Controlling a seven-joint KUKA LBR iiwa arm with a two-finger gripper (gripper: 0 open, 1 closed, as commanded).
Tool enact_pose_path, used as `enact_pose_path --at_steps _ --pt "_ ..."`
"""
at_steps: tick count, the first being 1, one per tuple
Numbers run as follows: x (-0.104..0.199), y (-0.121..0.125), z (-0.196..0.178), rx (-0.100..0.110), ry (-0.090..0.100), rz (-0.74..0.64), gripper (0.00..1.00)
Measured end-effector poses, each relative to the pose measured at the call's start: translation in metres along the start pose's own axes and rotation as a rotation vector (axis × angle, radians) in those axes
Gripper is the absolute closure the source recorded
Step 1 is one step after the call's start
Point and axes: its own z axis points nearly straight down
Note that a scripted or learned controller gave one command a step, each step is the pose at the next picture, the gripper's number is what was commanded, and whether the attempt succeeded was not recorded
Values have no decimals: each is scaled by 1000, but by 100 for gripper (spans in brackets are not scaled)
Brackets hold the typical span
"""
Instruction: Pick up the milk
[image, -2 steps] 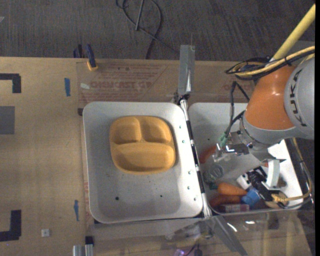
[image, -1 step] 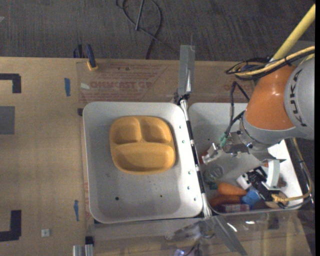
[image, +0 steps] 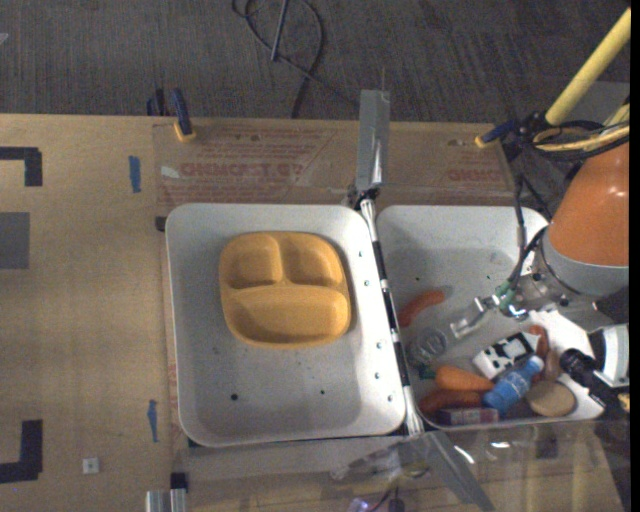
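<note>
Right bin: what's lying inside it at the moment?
In the right bin: a black-and-white carton, a blue bottle, orange carrot-like pieces, a tan disc. The arm covers its right side, so anything beneath is hidden.

Two bins (image: 190, 330) — yellow tray (image: 285, 288)
</note>
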Motion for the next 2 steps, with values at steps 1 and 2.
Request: enact_pose_path --at_steps 1,2 --pt "-51 -30 86 -5 -1 -16 0" --pt "-51 -29 79 -4 0 -15 100"
